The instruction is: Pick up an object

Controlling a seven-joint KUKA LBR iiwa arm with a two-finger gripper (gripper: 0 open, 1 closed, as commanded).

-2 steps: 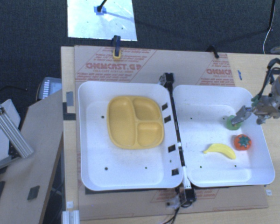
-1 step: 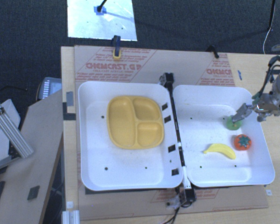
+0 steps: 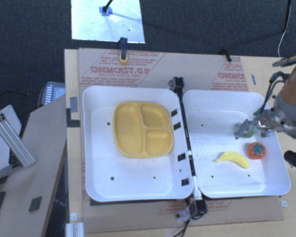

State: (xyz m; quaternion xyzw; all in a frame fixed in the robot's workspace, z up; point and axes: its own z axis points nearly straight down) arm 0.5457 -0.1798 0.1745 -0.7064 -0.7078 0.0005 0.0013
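Right bin (image 3: 212, 181): tomato (image 3: 256, 150) just below fingers (image 3: 244, 130), banana (image 3: 233, 159) nearby.

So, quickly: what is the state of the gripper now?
Gripper: over the right bin, holding nothing visible; open or closed cannot be told.

Even, bright overhead light; the white bins (image 3: 138, 191) nearly wash out; a far metal sheet (image 3: 107, 14) glares pale; shadows stay soft and faint; the frame is slightly grainy and soft.
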